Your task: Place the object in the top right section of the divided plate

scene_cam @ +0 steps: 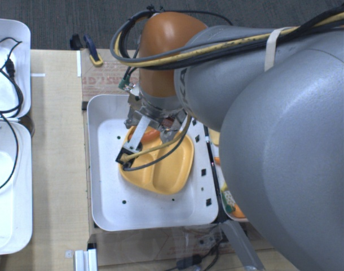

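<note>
A yellow divided plate [166,171] lies in the middle of the left white bin [107,208], with a ridge splitting it into sections. My gripper [161,122] hangs over the plate's upper part, under the orange band of the wrist [169,49]. A small orange object [151,133] shows just below the gripper, at the plate's top edge. Whether the gripper holds it or it rests on the plate is hidden by the wrist. The arm's grey body covers the plate's right rim.
The large grey arm [285,129] covers most of the right bin, where bits of colourful objects [230,202] peek out. White trays with black cables [5,95] stand at the far left. A blue and yellow tool [92,49] lies on the bench at the back.
</note>
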You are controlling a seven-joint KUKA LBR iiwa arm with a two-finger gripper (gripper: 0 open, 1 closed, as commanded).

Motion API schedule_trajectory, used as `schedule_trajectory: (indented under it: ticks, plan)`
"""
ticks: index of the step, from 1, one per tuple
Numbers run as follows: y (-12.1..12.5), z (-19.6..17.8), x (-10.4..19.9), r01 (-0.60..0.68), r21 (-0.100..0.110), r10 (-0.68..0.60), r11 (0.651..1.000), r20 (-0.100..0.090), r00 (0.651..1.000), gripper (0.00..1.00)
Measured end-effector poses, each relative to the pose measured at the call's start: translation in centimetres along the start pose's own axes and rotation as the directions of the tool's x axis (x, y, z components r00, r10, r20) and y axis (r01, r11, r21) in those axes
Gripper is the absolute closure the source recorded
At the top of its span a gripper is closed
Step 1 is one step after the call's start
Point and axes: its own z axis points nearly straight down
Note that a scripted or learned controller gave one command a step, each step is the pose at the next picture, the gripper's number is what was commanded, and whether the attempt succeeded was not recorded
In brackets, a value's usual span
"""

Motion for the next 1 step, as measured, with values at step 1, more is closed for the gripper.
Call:
schedule_trajectory:
  ticks: [1]
  plan:
    - [0.93, 4.38, 1.09, -0.169, 0.001, 0.169, 0.986, 0.001, 0.986, 0.00]
